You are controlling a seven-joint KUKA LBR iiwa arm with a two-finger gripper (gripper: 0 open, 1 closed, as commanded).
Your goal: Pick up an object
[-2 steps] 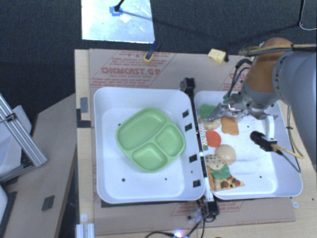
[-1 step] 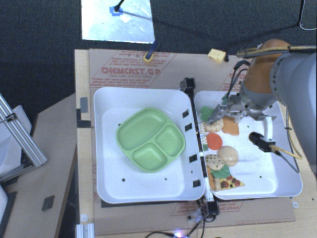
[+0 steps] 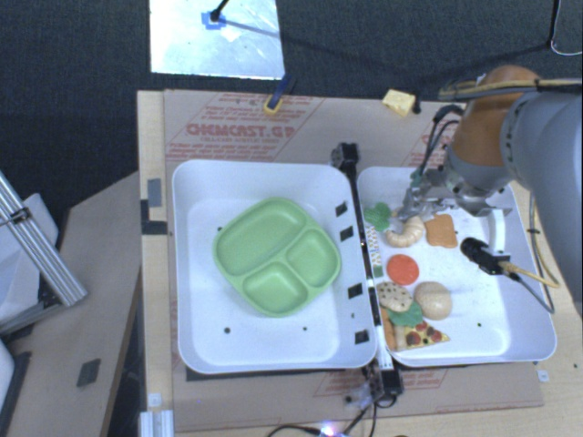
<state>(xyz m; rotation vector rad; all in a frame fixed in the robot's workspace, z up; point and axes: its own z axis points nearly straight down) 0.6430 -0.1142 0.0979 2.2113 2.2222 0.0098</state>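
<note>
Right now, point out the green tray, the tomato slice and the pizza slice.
green tray (image 3: 244, 235): camera view, bare floor of its large compartment.
tomato slice (image 3: 403, 269): camera view, middle of the red disc.
pizza slice (image 3: 421, 337): camera view, its topped face.

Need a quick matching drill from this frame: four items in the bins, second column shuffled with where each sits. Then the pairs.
Things:
1. green three-compartment plastic plate
2. flat round red tomato slice
3. triangular toy pizza slice
4. orange-tan toast-shaped piece

Places:
A. right bin, near front edge beside the divider
B. middle of the left bin
C. right bin, far half, just right of the pale curved croissant piece
D. right bin, centre, in front of the croissant piece

Pairs: 1-B, 2-D, 3-A, 4-C
</note>
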